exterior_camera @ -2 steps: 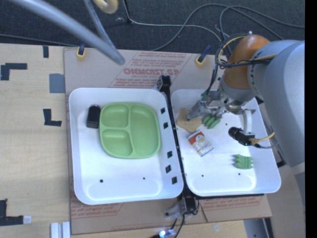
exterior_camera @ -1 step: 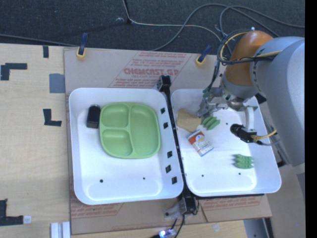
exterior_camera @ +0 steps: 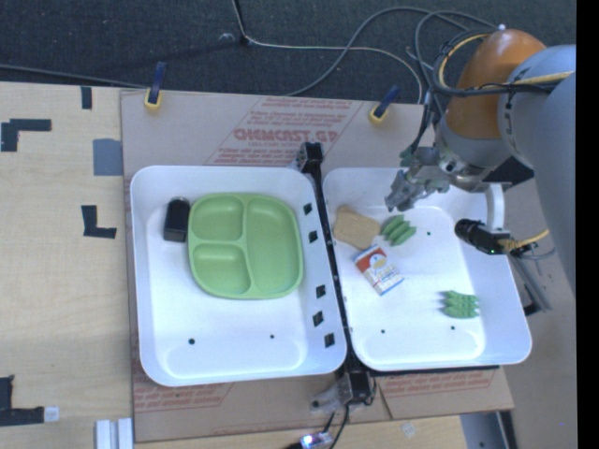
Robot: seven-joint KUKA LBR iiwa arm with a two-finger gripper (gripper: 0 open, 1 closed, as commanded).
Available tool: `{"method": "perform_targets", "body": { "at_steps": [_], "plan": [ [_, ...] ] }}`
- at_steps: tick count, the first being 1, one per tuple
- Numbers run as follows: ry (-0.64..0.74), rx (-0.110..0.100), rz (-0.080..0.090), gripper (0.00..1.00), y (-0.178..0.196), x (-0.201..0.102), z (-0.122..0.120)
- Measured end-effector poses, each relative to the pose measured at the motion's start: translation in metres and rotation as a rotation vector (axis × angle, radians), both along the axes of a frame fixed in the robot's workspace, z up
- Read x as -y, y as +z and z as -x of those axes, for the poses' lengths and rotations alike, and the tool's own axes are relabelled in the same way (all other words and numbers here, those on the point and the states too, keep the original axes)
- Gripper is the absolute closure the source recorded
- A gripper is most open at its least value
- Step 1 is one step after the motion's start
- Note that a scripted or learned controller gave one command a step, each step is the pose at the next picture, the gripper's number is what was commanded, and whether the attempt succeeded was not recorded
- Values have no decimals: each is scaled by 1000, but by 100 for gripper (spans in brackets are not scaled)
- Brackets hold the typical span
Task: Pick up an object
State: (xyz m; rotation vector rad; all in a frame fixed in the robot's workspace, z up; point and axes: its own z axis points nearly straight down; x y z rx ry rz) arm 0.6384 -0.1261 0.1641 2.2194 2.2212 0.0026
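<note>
The gripper [exterior_camera: 404, 197] of the grey arm is seen poised low over the far part of the right bin [exterior_camera: 496, 344], one of 2 white bins on the bench. Whether anything is being clamped cannot be told from this slanted view.

Directly beneath and just in front of the tool lies a small green object [exterior_camera: 399, 230], judged the likeliest target. It looks light and possibly soft or ribbed, so a grip across its narrow width is suggested; too hard a squeeze could deform it or make it squirt out.

Just to the tool's left and slightly nearer the viewer, a tan block [exterior_camera: 356, 227] is seen, apparently spongy or cardboard-like, light and easily gripped across its short sides. Below that, a small red and white packet [exterior_camera: 379, 271] lies flat; it is judged thin and slippery, hard to lift without edge contact.

Well in front of the tool, a second green piece [exterior_camera: 459, 304] sits alone.

In the left bin [exterior_camera: 150, 344], well away from the tool, a green divided plate [exterior_camera: 246, 246] and a black item [exterior_camera: 176, 220] are kept.
</note>
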Motion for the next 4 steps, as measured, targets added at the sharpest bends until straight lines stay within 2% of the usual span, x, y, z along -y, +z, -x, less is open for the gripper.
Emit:
{"method": "perform_targets", "body": {
  "at_steps": [2,3,4],
  "plan": [
    [2,3,1,100,107,9,-3],
    [3,-5,-1,100,106,-45,23],
    [1,-5,0,100,99,-81,45]
  ]
}}
